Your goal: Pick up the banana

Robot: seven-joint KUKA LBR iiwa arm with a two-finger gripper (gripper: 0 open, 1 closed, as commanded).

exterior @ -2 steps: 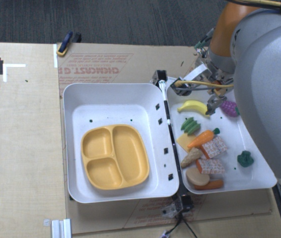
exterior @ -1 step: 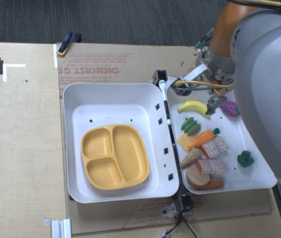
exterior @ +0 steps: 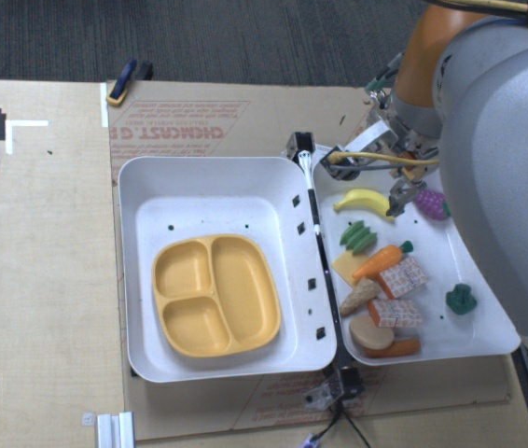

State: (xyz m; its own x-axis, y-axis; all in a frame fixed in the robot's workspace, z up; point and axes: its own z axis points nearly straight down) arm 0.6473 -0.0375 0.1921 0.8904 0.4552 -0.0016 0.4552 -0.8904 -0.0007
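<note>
A yellow banana (exterior: pixel 361 201) lies in the upper part of the right bin (exterior: pixel 469 329), curved, with its right end near my gripper. My gripper (exterior: pixel 401 202) hangs just right of the banana's tip, next to a purple bunch of grapes (exterior: pixel 432 203). The grey arm with its orange band (exterior: pixel 423 54) comes in from the upper right and covers the bin's far right corner. Nothing shows between the fingers.
Below the banana lie a green vegetable (exterior: pixel 358 237), a carrot (exterior: pixel 377 261), a cheese wedge (exterior: pixel 346 267), crackers (exterior: pixel 402 276), bread pieces, a sausage and a green broccoli (exterior: pixel 461 299). The left bin (exterior: pixel 143 203) holds a yellow divided plate (exterior: pixel 215 294). Cables cross the right bin's top edge.
</note>
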